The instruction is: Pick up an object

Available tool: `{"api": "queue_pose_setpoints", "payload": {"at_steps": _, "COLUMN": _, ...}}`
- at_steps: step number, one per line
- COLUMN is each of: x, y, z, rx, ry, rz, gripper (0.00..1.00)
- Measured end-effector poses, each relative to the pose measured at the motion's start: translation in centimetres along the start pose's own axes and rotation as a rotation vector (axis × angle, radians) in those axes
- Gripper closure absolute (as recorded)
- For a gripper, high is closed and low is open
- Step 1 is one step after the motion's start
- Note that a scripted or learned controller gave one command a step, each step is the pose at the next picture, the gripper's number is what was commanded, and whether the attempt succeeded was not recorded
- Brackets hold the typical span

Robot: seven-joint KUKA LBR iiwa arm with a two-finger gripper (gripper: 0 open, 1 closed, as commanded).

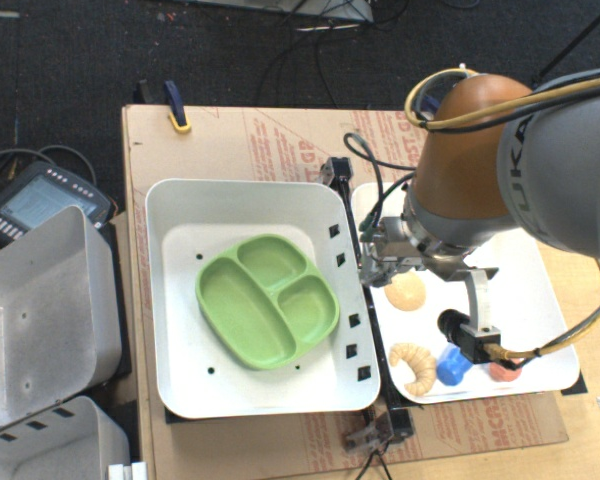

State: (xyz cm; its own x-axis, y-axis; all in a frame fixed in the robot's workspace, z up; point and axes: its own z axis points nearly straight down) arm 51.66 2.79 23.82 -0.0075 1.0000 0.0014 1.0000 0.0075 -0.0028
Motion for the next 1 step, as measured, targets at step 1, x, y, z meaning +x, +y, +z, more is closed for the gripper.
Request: {"api": "queue_pose_setpoints", "payload": {"at_steps": 1, "x": 5.25, "y": -1.71, "z": -0.03, "rx": 0.000, "ry": 0.000, "rz": -0.001, "gripper": 1.00}}
